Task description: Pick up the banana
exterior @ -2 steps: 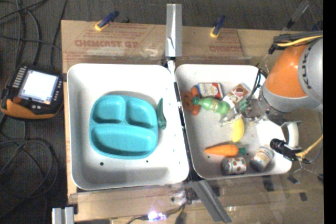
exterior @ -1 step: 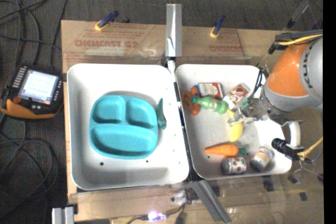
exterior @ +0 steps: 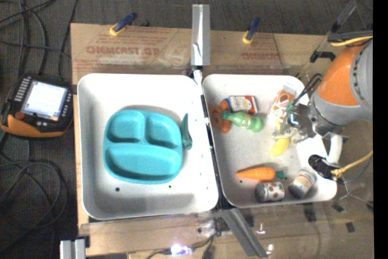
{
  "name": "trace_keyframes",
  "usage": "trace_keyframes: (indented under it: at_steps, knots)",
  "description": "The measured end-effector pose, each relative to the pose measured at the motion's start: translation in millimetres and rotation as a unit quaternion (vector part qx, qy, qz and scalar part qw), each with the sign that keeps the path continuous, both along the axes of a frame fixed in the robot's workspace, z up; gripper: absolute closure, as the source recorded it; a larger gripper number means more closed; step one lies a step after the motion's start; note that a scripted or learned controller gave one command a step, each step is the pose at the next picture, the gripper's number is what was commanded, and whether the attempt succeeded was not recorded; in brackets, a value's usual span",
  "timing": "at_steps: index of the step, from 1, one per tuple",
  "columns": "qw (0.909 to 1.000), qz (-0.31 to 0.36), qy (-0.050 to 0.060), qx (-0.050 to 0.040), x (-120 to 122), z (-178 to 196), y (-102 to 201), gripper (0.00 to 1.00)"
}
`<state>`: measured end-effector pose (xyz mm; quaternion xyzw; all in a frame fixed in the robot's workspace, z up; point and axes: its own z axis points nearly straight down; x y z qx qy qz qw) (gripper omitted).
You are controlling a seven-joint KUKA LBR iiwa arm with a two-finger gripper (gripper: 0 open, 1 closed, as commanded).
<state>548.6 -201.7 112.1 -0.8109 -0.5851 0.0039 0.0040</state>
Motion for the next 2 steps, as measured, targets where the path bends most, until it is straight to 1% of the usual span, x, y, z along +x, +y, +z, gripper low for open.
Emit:
trace_keyframes:
  at_steps: [1, 2]
  knots:
    - [0.9987, -0.051, -0.001, -0.0022, 28, 67, 47, 1.00]
    - [0.9961, -0.088, -0.001, -0.0040, 115, 88, 49, 1.00]
